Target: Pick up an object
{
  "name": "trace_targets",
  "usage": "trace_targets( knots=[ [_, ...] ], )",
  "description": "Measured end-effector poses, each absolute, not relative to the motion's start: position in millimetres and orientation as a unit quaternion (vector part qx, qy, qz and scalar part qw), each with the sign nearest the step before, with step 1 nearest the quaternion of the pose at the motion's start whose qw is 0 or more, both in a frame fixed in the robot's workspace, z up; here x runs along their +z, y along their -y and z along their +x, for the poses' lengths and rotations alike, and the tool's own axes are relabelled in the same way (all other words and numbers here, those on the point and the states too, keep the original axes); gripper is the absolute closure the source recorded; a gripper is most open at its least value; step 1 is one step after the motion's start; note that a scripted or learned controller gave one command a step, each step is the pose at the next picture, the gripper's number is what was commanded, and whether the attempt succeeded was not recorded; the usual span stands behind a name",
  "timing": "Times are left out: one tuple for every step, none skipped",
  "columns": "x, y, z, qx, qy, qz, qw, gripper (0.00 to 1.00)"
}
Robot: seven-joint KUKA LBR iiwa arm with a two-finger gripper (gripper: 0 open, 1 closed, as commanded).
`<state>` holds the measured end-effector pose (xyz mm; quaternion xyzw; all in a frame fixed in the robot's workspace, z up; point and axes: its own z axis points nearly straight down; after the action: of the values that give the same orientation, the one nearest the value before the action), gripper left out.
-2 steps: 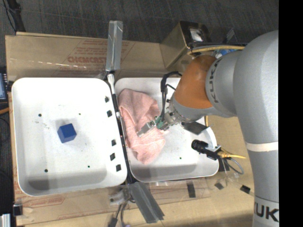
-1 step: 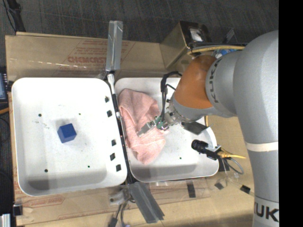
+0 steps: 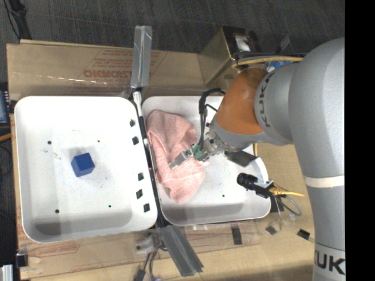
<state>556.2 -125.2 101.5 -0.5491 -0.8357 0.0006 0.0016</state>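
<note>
A crumpled pink cloth [image 3: 170, 151] lies along the left side of the right bin [image 3: 234, 209]. My gripper [image 3: 188, 155] is down at the cloth's right edge, its tip against the fabric near the cloth's middle. The grey and orange wrist hides the bin's upper right part. A small blue cube [image 3: 82, 164] rests alone on the floor of the left bin [image 3: 35, 215], far from the gripper.
A raised divider with black clips [image 3: 142, 157] separates the two bins. Brown cardboard [image 3: 70, 63] lies behind the bins, and a tan box [image 3: 225, 45] stands behind the right bin. The arm's grey body [image 3: 316, 127] fills the right side.
</note>
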Motion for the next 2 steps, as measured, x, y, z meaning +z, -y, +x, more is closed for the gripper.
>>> trace_targets(
  knots=[
    [92.1,127.5,568.0,0.0001,0.839,-0.544,0.0,0.0],
    [102.0,127.6,568.2,0.0002,0.84,-0.542,0.0,1.0]
  ],
)
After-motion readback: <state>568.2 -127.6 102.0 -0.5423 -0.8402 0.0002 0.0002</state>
